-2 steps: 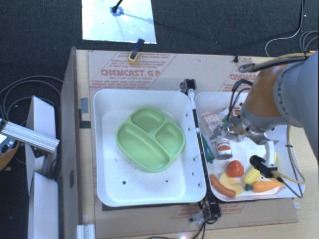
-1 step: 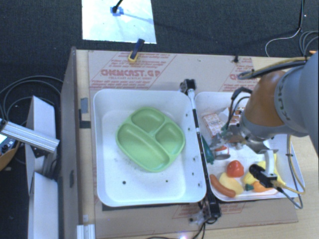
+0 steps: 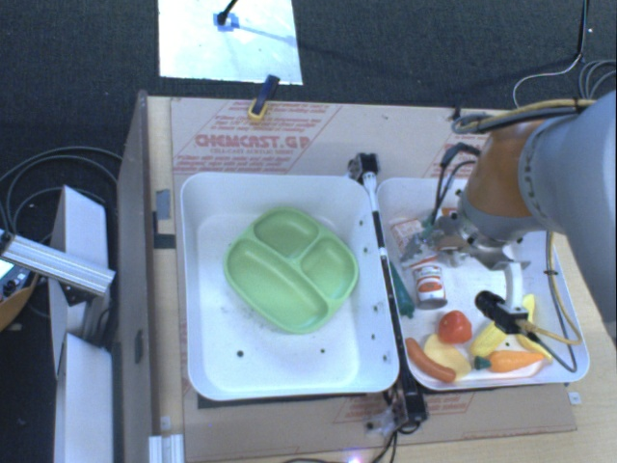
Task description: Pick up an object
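Can (image 3: 429,285): small, white with a red band, standing upright in the right bin (image 3: 564,287), just beside the divider.
End effector (image 3: 424,249): hovering right above the can, likely lining up a grab; whether it's spread or pinched, I cannot tell.
Toy food: tomato (image 3: 455,327), sausage (image 3: 429,360), carrot (image 3: 516,361), crowded near the front wall.
Left bin (image 3: 193,258): carries a green divided plate (image 3: 291,268).

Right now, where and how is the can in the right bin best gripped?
Judging by its pose, grip the can across its round sides, coming from above. It stands about upright below the gripper, with bare floor of the right bin to its right; the tomato lies lower right, so I'd avoid that side.
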`<state>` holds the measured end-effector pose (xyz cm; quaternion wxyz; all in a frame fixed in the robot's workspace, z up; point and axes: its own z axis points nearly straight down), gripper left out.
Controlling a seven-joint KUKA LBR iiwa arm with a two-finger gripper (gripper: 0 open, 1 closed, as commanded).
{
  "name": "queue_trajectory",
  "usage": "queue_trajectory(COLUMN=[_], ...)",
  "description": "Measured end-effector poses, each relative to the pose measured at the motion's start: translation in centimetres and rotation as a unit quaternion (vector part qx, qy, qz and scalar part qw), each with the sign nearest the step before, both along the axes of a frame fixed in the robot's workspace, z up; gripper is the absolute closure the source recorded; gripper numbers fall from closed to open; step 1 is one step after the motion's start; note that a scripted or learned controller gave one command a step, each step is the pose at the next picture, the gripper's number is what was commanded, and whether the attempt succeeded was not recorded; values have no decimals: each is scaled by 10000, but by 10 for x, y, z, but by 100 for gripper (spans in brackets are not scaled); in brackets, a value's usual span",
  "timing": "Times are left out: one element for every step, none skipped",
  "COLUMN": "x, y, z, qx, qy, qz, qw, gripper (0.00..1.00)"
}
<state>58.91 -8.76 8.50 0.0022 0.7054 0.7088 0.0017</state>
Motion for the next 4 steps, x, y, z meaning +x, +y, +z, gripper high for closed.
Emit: queue_trajectory(x=[-29, -79, -75, -35], y=[1, 1, 2, 35], z=[-1, -1, 10, 137], qx=[4, -2, 5, 2], qy=[34, 35, 8, -58], qz=[-19, -33, -17, 26], qw=[10000, 10000, 10000, 10000], gripper=[0, 0, 100, 100])
